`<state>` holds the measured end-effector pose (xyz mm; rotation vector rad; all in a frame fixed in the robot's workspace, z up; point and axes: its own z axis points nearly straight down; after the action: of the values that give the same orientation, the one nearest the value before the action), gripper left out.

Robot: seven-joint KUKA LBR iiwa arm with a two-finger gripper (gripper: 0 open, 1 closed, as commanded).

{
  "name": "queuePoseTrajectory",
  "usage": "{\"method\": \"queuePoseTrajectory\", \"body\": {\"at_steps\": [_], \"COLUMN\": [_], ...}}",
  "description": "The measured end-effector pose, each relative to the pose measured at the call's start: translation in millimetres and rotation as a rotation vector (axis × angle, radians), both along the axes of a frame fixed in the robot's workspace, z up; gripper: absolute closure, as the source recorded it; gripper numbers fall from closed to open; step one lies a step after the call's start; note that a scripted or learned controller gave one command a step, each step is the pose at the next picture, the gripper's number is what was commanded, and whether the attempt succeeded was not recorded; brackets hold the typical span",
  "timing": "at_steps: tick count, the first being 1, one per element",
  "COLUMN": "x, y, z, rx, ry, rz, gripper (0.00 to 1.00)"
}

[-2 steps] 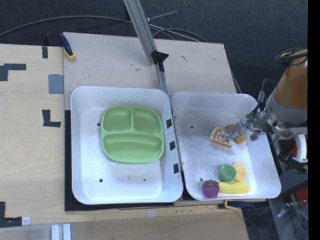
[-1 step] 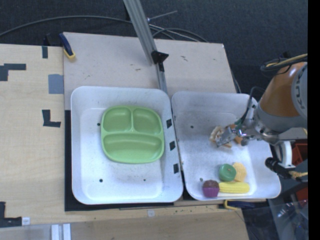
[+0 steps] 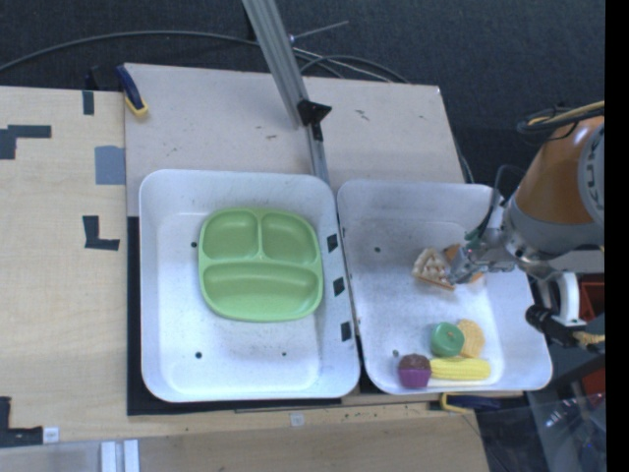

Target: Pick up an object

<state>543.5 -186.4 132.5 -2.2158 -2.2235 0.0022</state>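
In the right bin (image 3: pixel 393 214) lies a tan waffle-like toy (image 3: pixel 432 266) near the middle right. My gripper (image 3: pixel 470 260) reaches in from the right and sits low right beside it, over a small orange piece (image 3: pixel 455 255). Near the bin's front lie a green round toy (image 3: pixel 447 338), an orange slice-shaped toy (image 3: pixel 473 336), a yellow corn cob (image 3: pixel 460 368) and a purple toy (image 3: pixel 414 370).
The left bin (image 3: pixel 167 264) holds a green divided plate (image 3: pixel 261 265). A metal pole (image 3: pixel 278 42) slants over the back of the bench. A blue and yellow clamp (image 3: pixel 131 90) sits at the bench's back left corner.
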Motion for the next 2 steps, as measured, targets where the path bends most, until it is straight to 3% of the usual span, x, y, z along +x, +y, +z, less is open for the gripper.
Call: {"method": "queuePoseTrajectory", "body": {"at_steps": [2], "x": [-2.5], "y": [-9.5], "z": [104.5], "rx": [-0.003], "ry": [-0.008], "rz": [-0.002], "gripper": [1.00]}}
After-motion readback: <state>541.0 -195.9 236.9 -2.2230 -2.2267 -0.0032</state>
